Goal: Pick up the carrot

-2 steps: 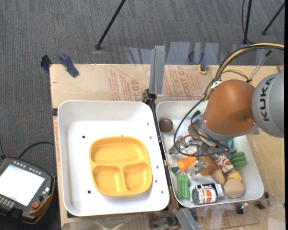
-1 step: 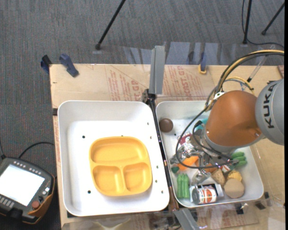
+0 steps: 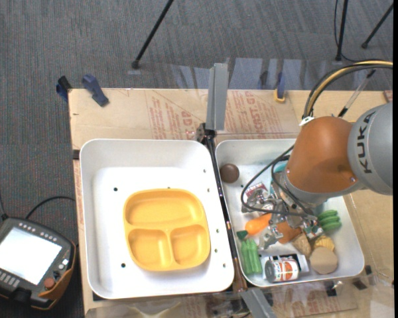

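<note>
The carrot is orange and lies in the middle of the right bin, pointing left. My gripper is down in that bin directly over the carrot, and its body covers the carrot's middle. More orange shows just to the right of the gripper. The arm's orange band and grey wrist hang above and hide the bin's centre.
Around the carrot lie a green block, a labelled can, a beige disc, a green vegetable and a brown ball. The left bin holds a yellow divided plate.
</note>
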Tool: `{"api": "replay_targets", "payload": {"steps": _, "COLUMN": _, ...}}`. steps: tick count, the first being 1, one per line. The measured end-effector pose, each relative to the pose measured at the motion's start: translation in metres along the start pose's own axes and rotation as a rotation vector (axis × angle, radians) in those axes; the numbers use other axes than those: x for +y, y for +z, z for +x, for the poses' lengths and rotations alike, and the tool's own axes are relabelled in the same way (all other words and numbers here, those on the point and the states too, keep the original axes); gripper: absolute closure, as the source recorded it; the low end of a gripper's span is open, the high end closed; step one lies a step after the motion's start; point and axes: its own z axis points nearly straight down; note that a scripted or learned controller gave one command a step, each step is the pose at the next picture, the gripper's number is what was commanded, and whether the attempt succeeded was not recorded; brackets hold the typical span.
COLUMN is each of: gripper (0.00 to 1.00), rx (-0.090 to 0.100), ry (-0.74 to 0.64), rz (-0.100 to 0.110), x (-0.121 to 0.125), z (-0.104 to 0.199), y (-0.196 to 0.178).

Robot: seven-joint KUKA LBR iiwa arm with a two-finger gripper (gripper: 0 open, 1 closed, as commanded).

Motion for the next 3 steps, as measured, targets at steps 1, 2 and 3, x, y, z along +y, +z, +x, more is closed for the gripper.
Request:
{"api": "replay_targets", "payload": {"steps": 1, "gripper": 0.0, "rx": 0.001, "ry": 0.078, "rz": 0.0, "x": 0.009, "z": 0.022, "y": 0.0}}
{"api": "replay_targets", "payload": {"steps": 2, "gripper": 0.0, "rx": -0.012, "ry": 0.092, "rz": 0.003, "x": 0.012, "z": 0.035, "y": -0.003}}
{"api": "replay_targets", "payload": {"steps": 3, "gripper": 0.0, "rx": -0.002, "ry": 0.212, "rz": 0.0, "x": 0.01, "z": 0.032, "y": 0.0}}
